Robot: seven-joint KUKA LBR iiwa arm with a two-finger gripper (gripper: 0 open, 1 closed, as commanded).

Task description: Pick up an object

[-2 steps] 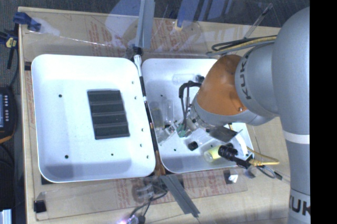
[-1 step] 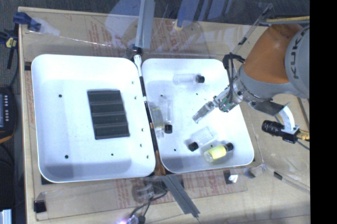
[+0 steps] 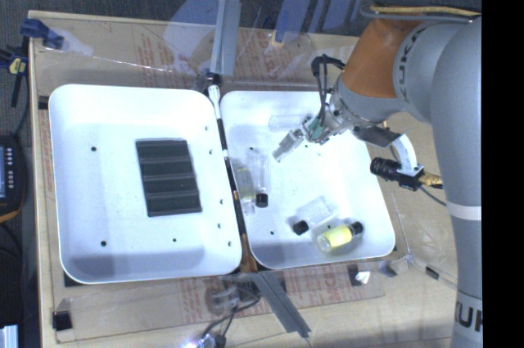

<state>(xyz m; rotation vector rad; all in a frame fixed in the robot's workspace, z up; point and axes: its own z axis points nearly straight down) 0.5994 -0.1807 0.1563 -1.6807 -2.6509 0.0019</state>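
My gripper [image 3: 296, 139] hangs low over the upper middle of the right bin [image 3: 372, 199], at the end of the grey arm with its orange band [image 3: 372, 60]. Just left of it lies a clear plastic item [image 3: 281, 123], hard to make out against the white floor. A clear bottle with a black cap [image 3: 251, 178] lies by the bin's left wall. Another clear bottle with a black cap [image 3: 313, 217] and a small yellow bottle [image 3: 338, 236] lie near the front. In the left bin [image 3: 82, 125] sits a black ridged block [image 3: 168, 176].
A grey divider bar [image 3: 223, 35] runs back from between the bins. Blue-grey panels [image 3: 315, 15] stand behind the right bin. A black cable fitting [image 3: 397, 170] hangs off the arm over the right bin's right wall.
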